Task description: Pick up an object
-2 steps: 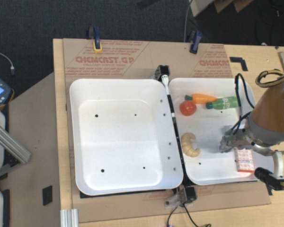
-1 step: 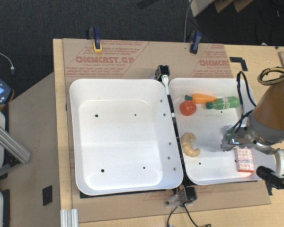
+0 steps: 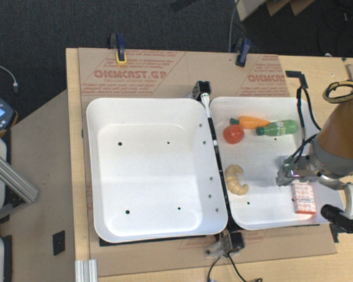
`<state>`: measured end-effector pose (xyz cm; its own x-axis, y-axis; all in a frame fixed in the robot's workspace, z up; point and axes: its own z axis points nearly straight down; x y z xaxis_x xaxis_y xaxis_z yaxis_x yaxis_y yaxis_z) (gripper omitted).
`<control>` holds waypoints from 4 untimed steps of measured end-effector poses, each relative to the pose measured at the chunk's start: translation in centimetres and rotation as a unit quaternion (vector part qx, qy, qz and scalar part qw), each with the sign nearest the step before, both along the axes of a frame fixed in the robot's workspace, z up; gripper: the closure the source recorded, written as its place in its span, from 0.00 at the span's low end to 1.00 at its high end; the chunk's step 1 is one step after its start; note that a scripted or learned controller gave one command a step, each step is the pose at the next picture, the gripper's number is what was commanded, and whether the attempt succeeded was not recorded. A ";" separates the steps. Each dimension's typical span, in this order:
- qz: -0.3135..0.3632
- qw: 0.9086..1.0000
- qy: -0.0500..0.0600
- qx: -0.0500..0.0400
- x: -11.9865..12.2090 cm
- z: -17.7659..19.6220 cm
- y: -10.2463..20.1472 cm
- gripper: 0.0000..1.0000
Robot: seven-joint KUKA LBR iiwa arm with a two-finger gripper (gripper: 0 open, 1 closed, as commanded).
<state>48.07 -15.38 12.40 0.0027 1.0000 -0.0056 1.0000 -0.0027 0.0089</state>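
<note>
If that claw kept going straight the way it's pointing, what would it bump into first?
Probably bare floor of the right bin. The gripper points down and leftward; the croissant lies further left, though depth is unclear.

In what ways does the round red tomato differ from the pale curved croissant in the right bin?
The round red tomato is a small ball, while the pale curved croissant is a longer crescent. The tomato is glossy red; the croissant is matte tan. The tomato lies farther from the camera, near the orange carrot; the croissant lies nearer, alone. Both rest in the right white bin, near its left wall.
</note>
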 end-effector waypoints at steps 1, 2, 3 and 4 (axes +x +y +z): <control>0.000 1.000 -0.001 -0.001 0.0 1.0 0.0 1.00; 0.000 1.000 -0.002 -0.001 0.1 1.9 0.0 1.00; 0.000 1.000 -0.003 -0.002 0.1 2.9 0.0 1.00; 0.000 1.000 -0.004 -0.003 0.2 3.9 -0.1 1.00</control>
<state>48.28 -15.45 16.32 0.0029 0.9999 -0.0105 0.9998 -0.0027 0.0177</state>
